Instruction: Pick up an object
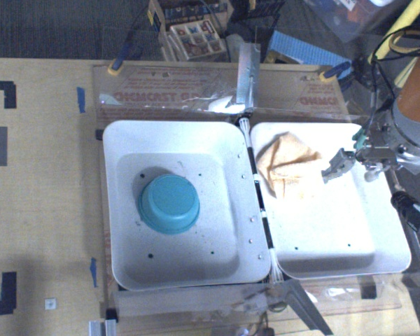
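A crumpled tan cloth (285, 161) lies in the back left corner of the right bin (336, 254). A teal bowl (169, 203) sits upside down in the middle of the left bin (182, 142). My gripper (353, 170) hangs over the right side of the right bin, just right of the cloth and apart from it. Its fingers (334, 165) are open with nothing between them.
A cardboard wall (217, 93) runs behind both bins. A metal divider post (247, 75) stands at the back between them. Cables and the arm's wrist (406, 117) crowd the right edge. Boxes and clutter lie on the floor beyond the bench.
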You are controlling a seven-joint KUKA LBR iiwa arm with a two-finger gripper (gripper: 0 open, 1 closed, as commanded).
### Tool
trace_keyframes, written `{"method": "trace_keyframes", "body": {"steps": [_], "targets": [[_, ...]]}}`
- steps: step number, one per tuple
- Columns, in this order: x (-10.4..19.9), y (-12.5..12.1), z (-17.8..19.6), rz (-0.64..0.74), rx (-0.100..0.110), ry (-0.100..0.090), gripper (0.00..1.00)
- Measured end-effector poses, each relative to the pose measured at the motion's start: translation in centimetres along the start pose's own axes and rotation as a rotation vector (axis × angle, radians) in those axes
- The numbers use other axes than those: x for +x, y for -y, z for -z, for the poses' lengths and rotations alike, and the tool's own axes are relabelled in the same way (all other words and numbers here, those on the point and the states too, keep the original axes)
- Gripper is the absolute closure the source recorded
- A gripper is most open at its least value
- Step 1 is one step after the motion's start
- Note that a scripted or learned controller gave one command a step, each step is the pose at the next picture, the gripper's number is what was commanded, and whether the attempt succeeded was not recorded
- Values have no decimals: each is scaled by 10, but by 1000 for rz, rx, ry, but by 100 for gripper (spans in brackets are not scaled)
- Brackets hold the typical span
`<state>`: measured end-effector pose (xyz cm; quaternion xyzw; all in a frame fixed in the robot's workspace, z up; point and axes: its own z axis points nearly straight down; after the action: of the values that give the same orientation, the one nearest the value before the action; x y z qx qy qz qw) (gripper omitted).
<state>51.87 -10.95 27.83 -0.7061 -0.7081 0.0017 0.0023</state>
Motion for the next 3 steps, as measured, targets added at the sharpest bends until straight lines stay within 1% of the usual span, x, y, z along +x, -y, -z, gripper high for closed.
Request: {"method": "trace_keyframes", "body": {"steps": [1, 2, 3], "targets": [[36, -102, -96, 131, -5, 2, 0], [15, -124, -184, 290, -5, 1, 0], [11, -150, -190, 340, 2, -1, 0]]}}
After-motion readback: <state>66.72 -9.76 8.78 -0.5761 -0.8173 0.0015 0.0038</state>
